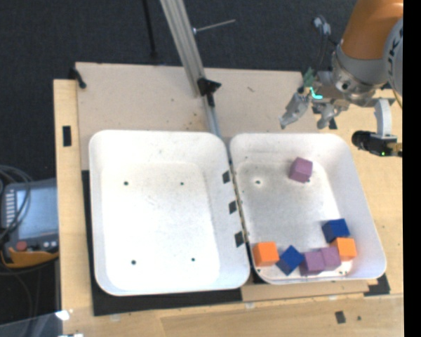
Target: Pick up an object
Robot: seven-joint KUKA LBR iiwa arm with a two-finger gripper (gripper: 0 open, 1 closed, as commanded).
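The right bin (pixel 351 160) holds several small cubes. A purple cube (pixel 301 169) lies alone near the bin's back. Along the front edge sit an orange cube (pixel 266 253), a blue cube (pixel 290 258), two purple cubes (pixel 321 260), another orange cube (pixel 346 248) and another blue cube (pixel 335 229). My gripper (pixel 310 116) hangs above the bench just behind the right bin's back rim, up and slightly right of the lone purple cube. Its fingers (pixel 292 112) are spread apart with nothing between them.
The left bin (pixel 161 209) lies beside the right one, their rims meeting at the middle. A slanted metal rail (pixel 186 41) runs from the top down to the bins' junction. A pendant and cables (pixel 24 220) sit at the far left.
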